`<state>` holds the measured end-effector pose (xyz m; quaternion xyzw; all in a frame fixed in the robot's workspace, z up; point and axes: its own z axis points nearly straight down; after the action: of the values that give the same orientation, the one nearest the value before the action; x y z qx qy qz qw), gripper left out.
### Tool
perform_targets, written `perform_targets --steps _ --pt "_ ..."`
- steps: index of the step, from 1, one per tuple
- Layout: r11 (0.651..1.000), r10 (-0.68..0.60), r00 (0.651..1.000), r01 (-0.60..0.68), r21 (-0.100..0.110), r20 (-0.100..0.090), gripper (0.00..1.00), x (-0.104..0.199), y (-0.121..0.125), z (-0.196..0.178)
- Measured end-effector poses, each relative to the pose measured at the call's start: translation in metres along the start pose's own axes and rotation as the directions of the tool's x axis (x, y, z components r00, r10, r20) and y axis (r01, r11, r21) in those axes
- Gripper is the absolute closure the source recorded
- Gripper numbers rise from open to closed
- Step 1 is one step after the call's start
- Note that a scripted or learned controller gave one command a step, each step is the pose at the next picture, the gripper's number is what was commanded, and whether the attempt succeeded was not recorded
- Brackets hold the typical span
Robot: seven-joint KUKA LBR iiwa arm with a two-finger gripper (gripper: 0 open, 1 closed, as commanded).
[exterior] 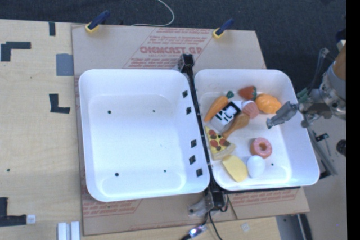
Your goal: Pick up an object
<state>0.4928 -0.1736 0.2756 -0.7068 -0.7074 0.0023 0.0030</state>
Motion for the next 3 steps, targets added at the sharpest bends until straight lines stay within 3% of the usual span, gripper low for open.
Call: perform_targets --steps 1,2,3 --pt "1.0 -0.003 1.0 0.003 0.01 -0.005 0.0 0.051 -0.011 0.091" --pt "1.0 -0.001 1.0 0.001 0.006 -0.004 0.0 0.064 0.024 0.197" --pt "1.0 -0.002 1.0 0.002 -0.001 -0.006 1.0 0.065 0.027 0.183"
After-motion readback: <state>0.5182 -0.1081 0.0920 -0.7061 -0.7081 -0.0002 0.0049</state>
